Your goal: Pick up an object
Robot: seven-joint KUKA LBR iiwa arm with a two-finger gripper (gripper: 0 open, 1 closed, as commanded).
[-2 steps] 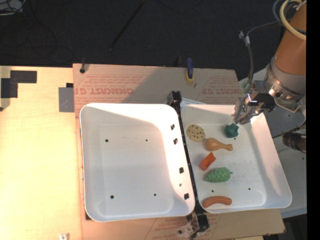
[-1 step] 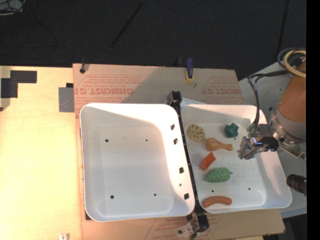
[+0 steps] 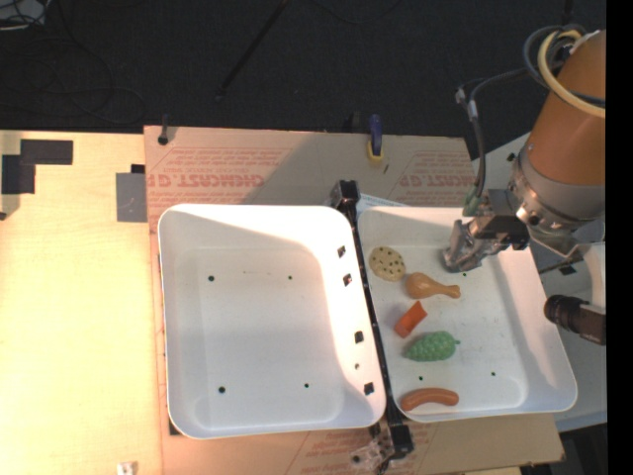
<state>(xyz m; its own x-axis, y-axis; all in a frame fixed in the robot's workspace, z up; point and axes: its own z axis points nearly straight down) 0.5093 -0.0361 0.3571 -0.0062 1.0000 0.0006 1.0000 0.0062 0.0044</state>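
A: Starting far left: pale wooden bench top [image 3: 69, 315], a few dark rectangular patches near its upper corner.

B: Next, brown cardboard sheet [image 3: 257, 171] with red print, lying under both bins.

A: On to the left bin [image 3: 183, 228]: white, shallow, bright along the lower half, shaded across the upper corner.

B: Black clips [image 3: 348, 198] down the seam, between it and the right bin [image 3: 514, 349]. Blue clamp [image 3: 375, 139] up behind, at the cardboard's far edge.

A: Now the pickings, all in the right bin, all on its left half. Topmost: speckled round cookie [image 3: 387, 261], flat on the floor.

B: Just below and right of it, tan drumstick [image 3: 430, 286], thin end pointing right.

A: Under that, small orange-red wedge [image 3: 411, 318], tilted. Then a bumpy green lump [image 3: 431, 346], close beneath the wedge.

B: Lowest of all, reddish sausage [image 3: 428, 398], lying crosswise near the front wall.

A: And the gripper [image 3: 461, 255]?

B: Down inside the right bin, near its upper wall, right of the cookie and just above the drumstick's thin end. Touching the drumstick or not, hard to say. Open or shut? Can't tell from this angle. All five pieces resting on the bin floor.

A: Behind it, grey arm [image 3: 564, 181] topped by the orange band [image 3: 584, 77], reaching in from the right.

B: Far right, dark brown cylinder [image 3: 574, 317], outside the bin.
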